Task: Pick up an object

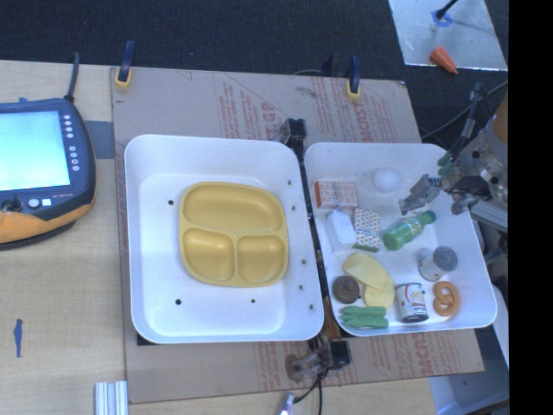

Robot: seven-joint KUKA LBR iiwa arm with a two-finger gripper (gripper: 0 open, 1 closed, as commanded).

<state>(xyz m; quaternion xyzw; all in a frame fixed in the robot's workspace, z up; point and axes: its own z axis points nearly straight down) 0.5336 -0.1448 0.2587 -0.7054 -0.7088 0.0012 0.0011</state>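
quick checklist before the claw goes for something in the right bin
1. Claw over the right bin: ok.
2. Claw free of any object: cannot tell.
3. Green bottle just below the claw, clear on top: ok.
4. Bottle apart from neighbours: not ok, its base is close to the patterned packet.
5. Left bin with yellow tray out of the arm's path: ok.

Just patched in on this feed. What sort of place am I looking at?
Probably a robotics lab bench set up for picking trials: two white bins clamped on cardboard, a teach pendant at the left, and toy food clutter such as a green bottle.
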